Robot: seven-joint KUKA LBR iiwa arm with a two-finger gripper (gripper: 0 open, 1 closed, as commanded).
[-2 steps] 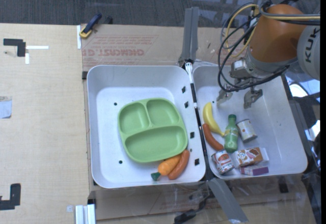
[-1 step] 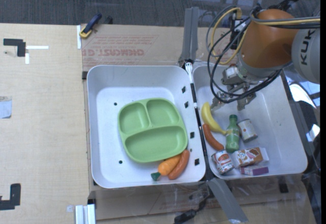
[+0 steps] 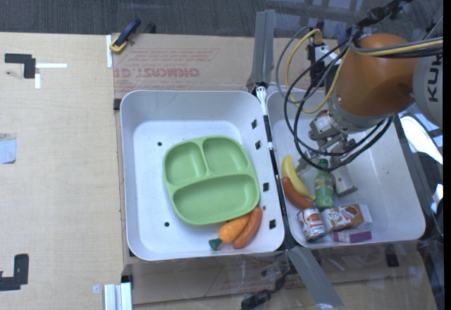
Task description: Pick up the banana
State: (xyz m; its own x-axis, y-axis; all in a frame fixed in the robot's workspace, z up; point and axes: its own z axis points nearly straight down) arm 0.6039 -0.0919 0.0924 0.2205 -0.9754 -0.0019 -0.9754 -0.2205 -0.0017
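Wrist and cables hide the tool (image 3: 330, 153) above the banana (image 3: 292, 173); its grip unreadable.

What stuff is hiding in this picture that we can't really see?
- Gripper, camera view: the orange wrist and cables cover it.
- Banana, camera view: its lower end is tucked beside the hot dog.
- Can and small boxes: labels too small to read.

Green plate (image 3: 211, 182), carrot (image 3: 231, 230), bottle (image 3: 323, 190)
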